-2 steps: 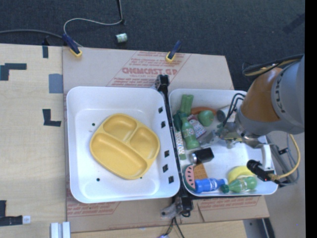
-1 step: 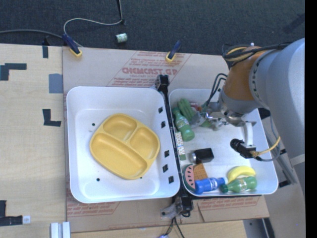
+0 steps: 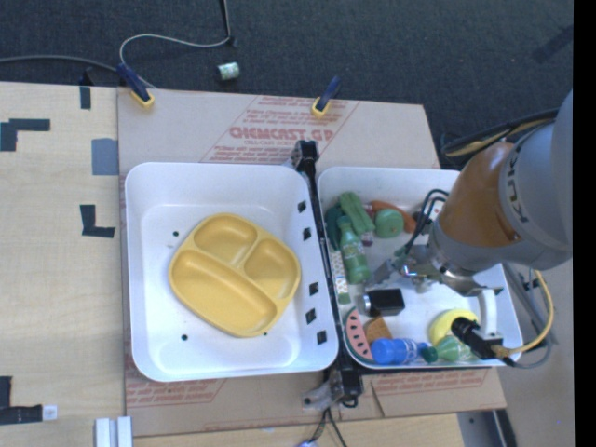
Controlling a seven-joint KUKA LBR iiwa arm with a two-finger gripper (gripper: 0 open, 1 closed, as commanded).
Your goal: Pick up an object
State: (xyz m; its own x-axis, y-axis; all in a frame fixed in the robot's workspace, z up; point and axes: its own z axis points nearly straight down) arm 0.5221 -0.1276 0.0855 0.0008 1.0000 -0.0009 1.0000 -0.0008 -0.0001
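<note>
We see a bench topped with a cardboard sheet (image 3: 279,133) printed in red letters, held by two yellow-and-blue clamps (image 3: 136,86) at its far edge. Light wood surface with grey tape marks to the left, dark carpet beyond, a thin cable (image 3: 177,40) looping across it.

Two white bins sit side by side, touching at a black divider clip. Left bin (image 3: 149,250) holds a yellow divided plate (image 3: 235,274), flat, roughly centred. Right bin (image 3: 507,329) is cluttered: green bottle-like items (image 3: 352,226) along its left wall, an orange-and-green piece (image 3: 389,220) near the far side, a small black block (image 3: 385,300) in the middle, a watermelon slice toy (image 3: 357,331) and a brown piece (image 3: 377,328) near the front, a blue bottle (image 3: 396,350) at the front rim, a yellow round object (image 3: 452,324) and a pale green one (image 3: 451,347) front right.

The arm (image 3: 531,194) comes in from the right, grey body with orange band, wrist angled down over the right bin. The gripper (image 3: 410,273) sits low above the bin's centre, just beside the black block and near the green items. We cannot tell how it is set, nor whether it touches any object; we see nothing clearly grasped.
</note>
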